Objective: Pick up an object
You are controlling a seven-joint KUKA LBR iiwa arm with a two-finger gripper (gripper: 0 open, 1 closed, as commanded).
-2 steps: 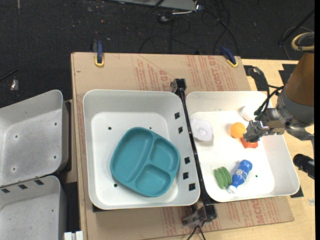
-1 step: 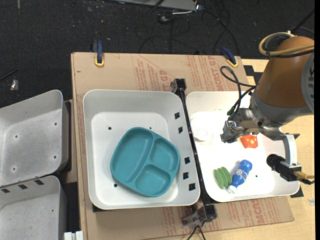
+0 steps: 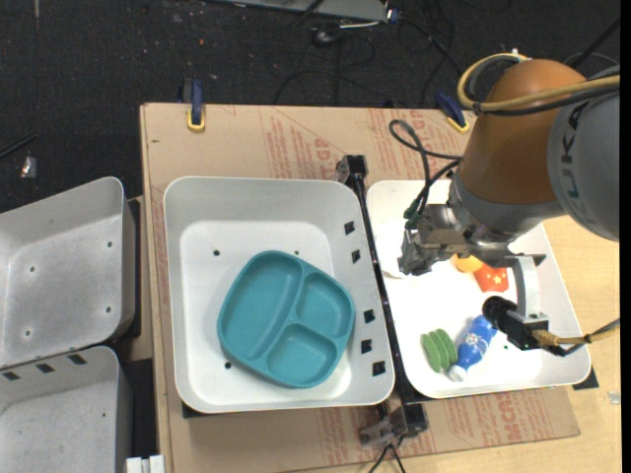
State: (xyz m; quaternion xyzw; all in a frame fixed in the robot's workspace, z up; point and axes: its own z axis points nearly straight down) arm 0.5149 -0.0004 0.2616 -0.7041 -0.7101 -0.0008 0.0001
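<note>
One end effector (image 3: pixel 419 254) hangs over the right bin (image 3: pixel 394 225) near an orange object (image 3: pixel 490 279); its grip state is unclear.

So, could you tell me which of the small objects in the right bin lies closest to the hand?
The orange object, just right of the hand. The blue bottle and green object lie farther off, toward the bin's near edge.

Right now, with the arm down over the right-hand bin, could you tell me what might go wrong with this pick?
1. The gripper sits above bare bin floor, beside the orange object rather than over it, so closing here may well grab nothing.
2. The green object and blue bottle lie touching, so a reach for one could nudge the other.
3. The arm hides part of the right bin, so objects beneath it go unseen.
</note>
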